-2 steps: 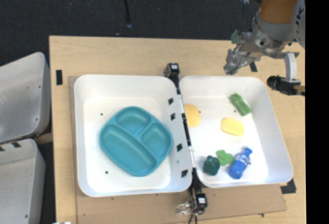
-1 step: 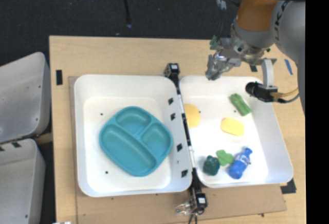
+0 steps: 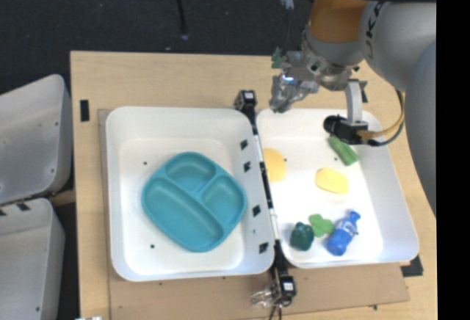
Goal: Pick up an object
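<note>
Grey metal pincer [image 3: 283, 102] over the right bin's [image 3: 389, 201] far-left corner — whether wide or narrow, I cannot tell; nothing seen between it. Nearest item: pale yellow disc [image 3: 273, 163], flat, smooth, probably light and slippery — best gripped across its edges. Left bin [image 3: 121, 238]: glossy teal divided plate [image 3: 193, 200].

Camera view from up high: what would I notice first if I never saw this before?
Probably the big teal divided plate, lying alone in the left bin. Next the grey arm with its orange band, reaching in at upper right with its end effector above the right bin's far corner. That bin holds small bright toys, like a blue bottle.
</note>
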### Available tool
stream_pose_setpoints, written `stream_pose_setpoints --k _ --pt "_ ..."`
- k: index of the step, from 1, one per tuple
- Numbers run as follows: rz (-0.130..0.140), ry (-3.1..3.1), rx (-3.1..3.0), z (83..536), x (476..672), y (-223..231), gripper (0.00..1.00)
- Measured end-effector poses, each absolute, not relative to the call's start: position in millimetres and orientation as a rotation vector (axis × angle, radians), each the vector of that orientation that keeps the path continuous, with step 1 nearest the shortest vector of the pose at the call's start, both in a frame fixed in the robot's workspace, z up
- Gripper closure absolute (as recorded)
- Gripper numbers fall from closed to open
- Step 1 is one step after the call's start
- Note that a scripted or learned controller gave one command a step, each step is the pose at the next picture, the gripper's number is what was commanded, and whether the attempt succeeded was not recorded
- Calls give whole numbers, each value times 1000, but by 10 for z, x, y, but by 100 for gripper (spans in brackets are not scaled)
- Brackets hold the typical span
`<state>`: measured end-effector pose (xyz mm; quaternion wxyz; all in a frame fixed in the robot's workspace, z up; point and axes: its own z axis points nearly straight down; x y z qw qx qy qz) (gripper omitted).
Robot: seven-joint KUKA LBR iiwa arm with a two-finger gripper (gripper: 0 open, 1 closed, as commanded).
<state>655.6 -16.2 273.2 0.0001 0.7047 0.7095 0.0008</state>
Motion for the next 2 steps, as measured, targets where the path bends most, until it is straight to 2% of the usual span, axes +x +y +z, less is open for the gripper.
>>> stream_pose_setpoints --k 1,2 --pt "-1 2229 2215 2753 6490 376 100" --pt "-3 2228 2216 2550 6493 866 100"
